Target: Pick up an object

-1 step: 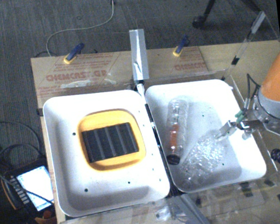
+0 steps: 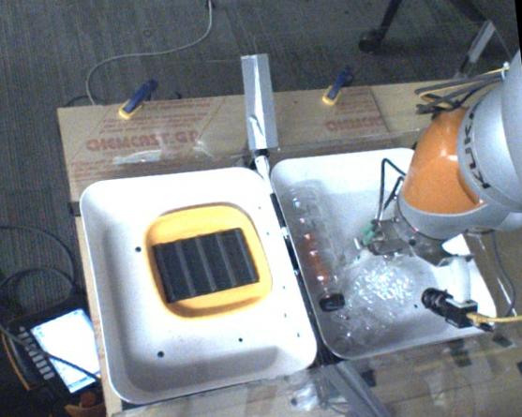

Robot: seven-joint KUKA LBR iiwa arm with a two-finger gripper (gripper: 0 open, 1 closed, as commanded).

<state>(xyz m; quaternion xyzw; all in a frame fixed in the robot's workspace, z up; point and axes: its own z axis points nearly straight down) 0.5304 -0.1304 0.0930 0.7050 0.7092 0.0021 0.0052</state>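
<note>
A: Start at the left. What's off the bench?

B: On the dark floor, a small lit tablet (image 2: 63, 345) with cables looping around it. Then the bench itself, a cardboard sheet (image 2: 167, 139) across the back held by two blue-and-yellow clamps (image 2: 137, 99).

A: And the bins?

B: The left bin (image 2: 129, 361) holds one thing: a yellow-orange tray with a dark ribbed insert (image 2: 207, 261), lying flat near the middle, slightly toward the back. A metal post (image 2: 259, 104) stands at the back where the two bins meet.

A: The right bin?

B: The right bin (image 2: 333, 180) holds mostly clear plastic. A transparent strip with reddish spots (image 2: 310, 239) runs along its left wall, a small black piece (image 2: 331, 303) sits near the strip's front end, and a crumpled clear packet (image 2: 383, 282) lies just right of that, in the middle of the bin floor.

A: Where's the arm?

B: The arm (image 2: 468, 163) comes in from the right, orange band over the right half of the right bin. The gripper (image 2: 378, 236) points down just behind the clear packet, close above it, possibly touching; the clear plastic makes that hard to judge.

A: Open or closed?

B: I cannot tell; the wrist hides that. Nothing can be seen held.
</note>
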